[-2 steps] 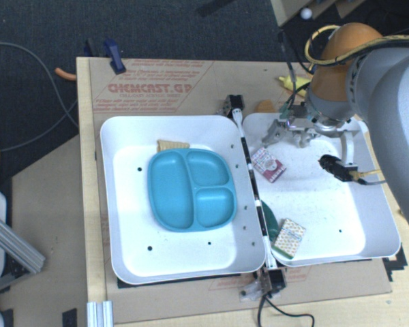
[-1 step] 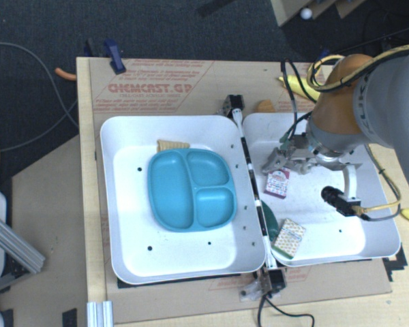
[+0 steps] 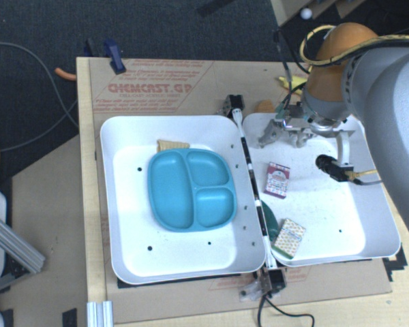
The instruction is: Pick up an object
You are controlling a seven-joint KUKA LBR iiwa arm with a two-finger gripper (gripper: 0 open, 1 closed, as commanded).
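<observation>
The right bin [image 3: 368,240] holds a small red and white card box [image 3: 277,180] near its middle left. A patterned packet [image 3: 290,237] lies near its front left corner, and a dark green object [image 3: 268,216] sits against the left wall. My gripper [image 3: 287,133] hangs over the bin's back left corner, below the orange band [image 3: 337,46]. It is above and slightly right of the card box, apart from it. Nothing is visibly held in it.
The left bin [image 3: 123,251] holds a blue divided plate [image 3: 191,187] with a tan piece [image 3: 172,145] behind it. A black part with a yellow cable [image 3: 335,168] juts over the right bin. The grey arm [image 3: 388,107] covers the right bin's back right.
</observation>
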